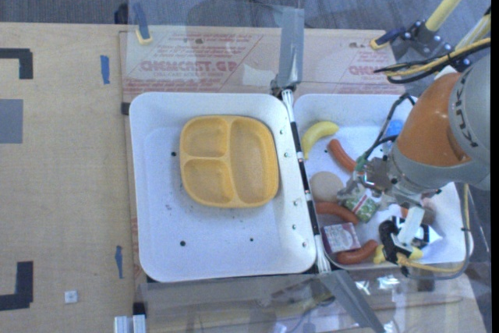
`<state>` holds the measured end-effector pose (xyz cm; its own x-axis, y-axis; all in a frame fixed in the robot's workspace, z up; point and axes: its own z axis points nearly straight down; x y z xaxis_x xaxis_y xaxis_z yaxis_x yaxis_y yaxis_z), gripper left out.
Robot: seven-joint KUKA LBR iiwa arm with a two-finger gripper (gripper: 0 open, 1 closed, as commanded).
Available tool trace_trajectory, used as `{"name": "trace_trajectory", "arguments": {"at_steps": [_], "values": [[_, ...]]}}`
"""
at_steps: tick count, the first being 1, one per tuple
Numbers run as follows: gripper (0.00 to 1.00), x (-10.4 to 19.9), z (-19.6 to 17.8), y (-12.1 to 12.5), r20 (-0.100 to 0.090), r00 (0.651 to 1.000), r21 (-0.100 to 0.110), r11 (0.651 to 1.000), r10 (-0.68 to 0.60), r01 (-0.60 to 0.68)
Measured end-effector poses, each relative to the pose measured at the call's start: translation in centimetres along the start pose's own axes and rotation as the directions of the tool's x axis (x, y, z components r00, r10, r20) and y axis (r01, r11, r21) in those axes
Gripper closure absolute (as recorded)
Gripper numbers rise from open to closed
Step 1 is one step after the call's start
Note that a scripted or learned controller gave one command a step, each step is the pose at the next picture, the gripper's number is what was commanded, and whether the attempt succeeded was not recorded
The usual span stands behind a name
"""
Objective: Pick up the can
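Two white bins are set side by side on a wooden bench, and the claw point(366, 187) is seen low in the right bin point(448, 203), just right of the beige lump point(326, 185). Whether it is open or closed cannot be told, so no hold on the can point(361, 204) is counted and the lift is judged as left to do. Directly under the claw the can is found, lying tilted, its long axis apparently running from upper left to lower right; beyond it sausages point(341, 154) and a banana point(318, 134) are scattered, and a yellow plate point(229, 161) is left in the other bin.

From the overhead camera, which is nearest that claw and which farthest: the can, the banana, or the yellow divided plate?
1. Can: right at the claw, in the right bin.
2. Banana: farther off, at the right bin's upper left.
3. Yellow divided plate: farthest, in the left bin.
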<state>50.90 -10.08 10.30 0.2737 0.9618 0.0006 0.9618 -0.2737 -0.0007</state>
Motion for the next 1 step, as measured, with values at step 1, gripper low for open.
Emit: {"name": "trace_trajectory", "arguments": {"at_steps": [1], "values": [[1.0, 7.69, -10.83, 1.38, 0.001, 1.0, 0.0, 1.0, 0.013, -0.013]]}}
